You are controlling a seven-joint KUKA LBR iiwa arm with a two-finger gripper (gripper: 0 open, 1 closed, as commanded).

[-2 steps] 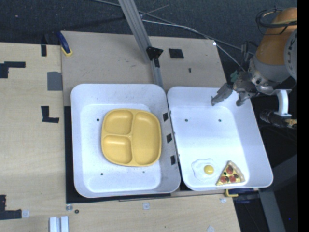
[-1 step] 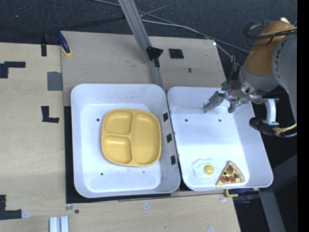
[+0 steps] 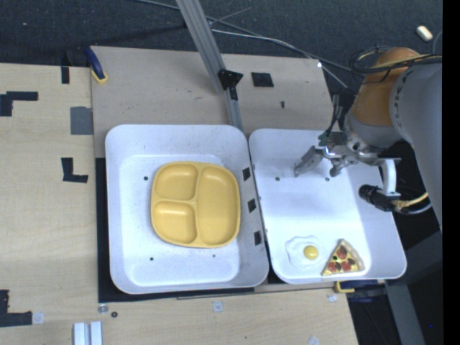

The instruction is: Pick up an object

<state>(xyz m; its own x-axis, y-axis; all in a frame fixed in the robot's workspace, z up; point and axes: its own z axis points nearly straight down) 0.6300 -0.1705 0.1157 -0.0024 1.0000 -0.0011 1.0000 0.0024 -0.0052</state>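
Matt yellow plastic plate, speckled white bins — smooth, pale wooden bench, glossy orange band

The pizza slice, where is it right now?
The pizza slice lies in the right bin's near right corner, just right of the fried egg.

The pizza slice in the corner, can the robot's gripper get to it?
Probably yes. The pizza slice lies flat near the front edge of the right bin, beside the fried egg. The gripper hangs over the same bin with bare floor between them. The nearby bin wall could make grasping awkward.
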